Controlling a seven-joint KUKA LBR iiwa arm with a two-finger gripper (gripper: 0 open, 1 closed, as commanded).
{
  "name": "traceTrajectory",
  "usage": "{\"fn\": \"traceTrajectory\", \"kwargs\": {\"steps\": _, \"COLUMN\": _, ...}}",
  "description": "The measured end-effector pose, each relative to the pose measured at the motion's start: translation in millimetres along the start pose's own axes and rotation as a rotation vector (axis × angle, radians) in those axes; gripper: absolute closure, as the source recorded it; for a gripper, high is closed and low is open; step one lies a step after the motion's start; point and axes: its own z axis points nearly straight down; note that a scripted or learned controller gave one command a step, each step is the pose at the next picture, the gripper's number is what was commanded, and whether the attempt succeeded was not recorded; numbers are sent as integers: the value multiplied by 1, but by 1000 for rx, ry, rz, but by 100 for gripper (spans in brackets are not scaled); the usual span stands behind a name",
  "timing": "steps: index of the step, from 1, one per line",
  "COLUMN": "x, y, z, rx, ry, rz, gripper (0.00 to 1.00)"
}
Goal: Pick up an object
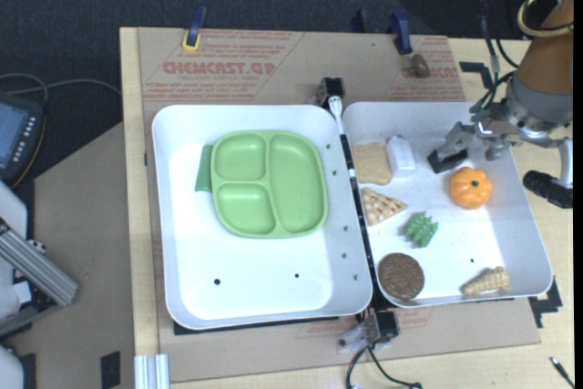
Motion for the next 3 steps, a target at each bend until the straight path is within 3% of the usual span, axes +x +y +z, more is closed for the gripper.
{"fn": "traceTrajectory", "kwargs": {"steps": 1, "x": 2, "y": 0, "z": 44, "rx": -2, "ry": 1, "rz": -1, "gripper": 0}}
{"fn": "traceTrajectory", "kwargs": {"steps": 2, "x": 1, "y": 1, "z": 30, "rx": -7, "ry": -2, "rz": -2, "gripper": 100}}
{"fn": "traceTrajectory", "kwargs": {"steps": 3, "x": 8, "y": -4, "z": -27, "rx": -16, "ry": -5, "rz": -1, "gripper": 100}}
